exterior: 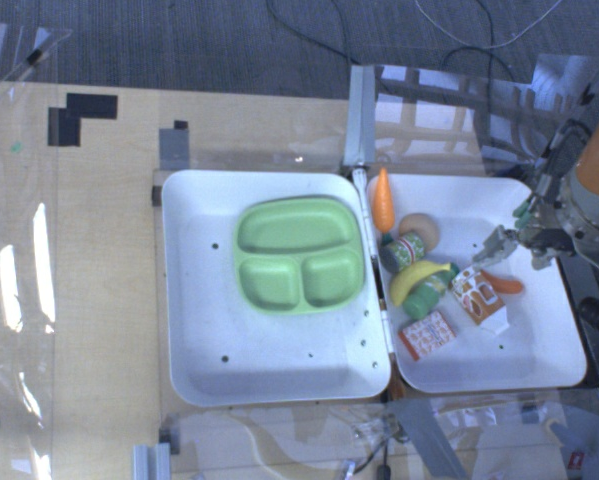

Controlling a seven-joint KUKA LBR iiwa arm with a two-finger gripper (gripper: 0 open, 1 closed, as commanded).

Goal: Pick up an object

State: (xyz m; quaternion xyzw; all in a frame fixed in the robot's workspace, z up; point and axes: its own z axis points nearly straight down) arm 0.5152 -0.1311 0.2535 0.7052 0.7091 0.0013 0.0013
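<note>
The right bin (519, 368) holds several toy foods. An orange carrot (381, 200) leans on its left wall. Beside it lie a beige round piece (420, 229), a green-labelled can (406, 251), a yellow banana (415, 277) and a green bottle (426, 296). An orange-and-white carton (479, 299) lies in the middle, with a small orange stick (506, 286) at its right. A red-and-white carton (428, 335) lies nearer the front. My gripper (517, 249) hangs over the bin's right part, just above the orange-and-white carton. It is open with nothing between its fingers.
The left bin (209, 358) holds a green divided plate (301, 255). A metal post (360, 118) stands behind the seam between the bins. Cables run across the floor at the back. The arm comes in over the right bin's right rim.
</note>
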